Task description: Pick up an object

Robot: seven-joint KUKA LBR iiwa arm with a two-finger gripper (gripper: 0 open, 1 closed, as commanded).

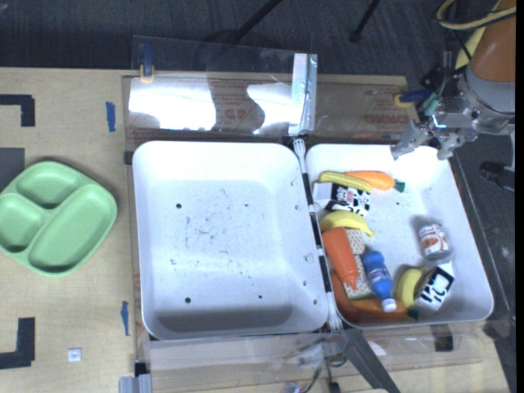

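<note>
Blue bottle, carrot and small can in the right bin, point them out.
blue bottle [377, 275], camera view, middle of its body
carrot [371, 180], camera view, orange body
small can [432, 240], camera view, its side

Shallow white plastic bins: smooth, slightly glossy.
Pale wooden bench top: matt.
Green divided plate: smooth, probably plastic.
Clear upright sheet: glossy, reflective.

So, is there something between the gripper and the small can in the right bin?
Nothing visible. The gripper is above the right bin's far corner, and only bare white floor lies between it and the small can.
</note>
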